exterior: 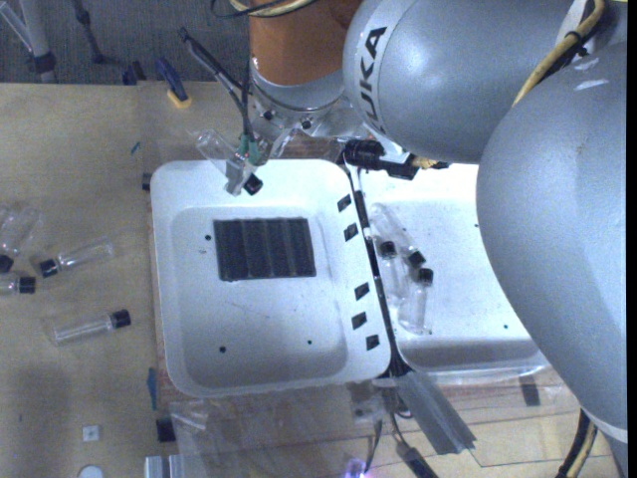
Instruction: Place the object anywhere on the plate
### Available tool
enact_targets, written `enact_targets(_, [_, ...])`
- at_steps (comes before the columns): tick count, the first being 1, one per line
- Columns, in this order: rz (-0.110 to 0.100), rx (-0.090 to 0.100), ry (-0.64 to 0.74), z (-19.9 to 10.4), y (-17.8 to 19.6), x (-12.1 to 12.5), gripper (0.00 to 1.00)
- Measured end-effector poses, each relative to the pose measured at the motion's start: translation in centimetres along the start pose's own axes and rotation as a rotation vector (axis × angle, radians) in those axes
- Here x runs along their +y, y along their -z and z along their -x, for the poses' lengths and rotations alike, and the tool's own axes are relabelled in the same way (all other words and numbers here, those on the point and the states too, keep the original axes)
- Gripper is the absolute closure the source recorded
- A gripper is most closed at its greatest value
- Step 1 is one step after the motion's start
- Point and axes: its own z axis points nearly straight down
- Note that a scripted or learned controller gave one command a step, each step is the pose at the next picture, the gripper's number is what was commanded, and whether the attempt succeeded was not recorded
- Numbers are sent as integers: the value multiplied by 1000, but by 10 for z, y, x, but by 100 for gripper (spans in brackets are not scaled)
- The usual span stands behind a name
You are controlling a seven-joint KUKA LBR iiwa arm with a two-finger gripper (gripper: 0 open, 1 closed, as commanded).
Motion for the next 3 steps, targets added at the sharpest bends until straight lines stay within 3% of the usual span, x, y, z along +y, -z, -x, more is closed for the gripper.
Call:
enact_targets(1, [0, 0, 114, -48, 35, -43, 100])
enact_targets(2, [5, -4, -292, -6, 120, -15, 100])
enact_targets(3, [-3, 0, -776, -40, 80, -40, 100])
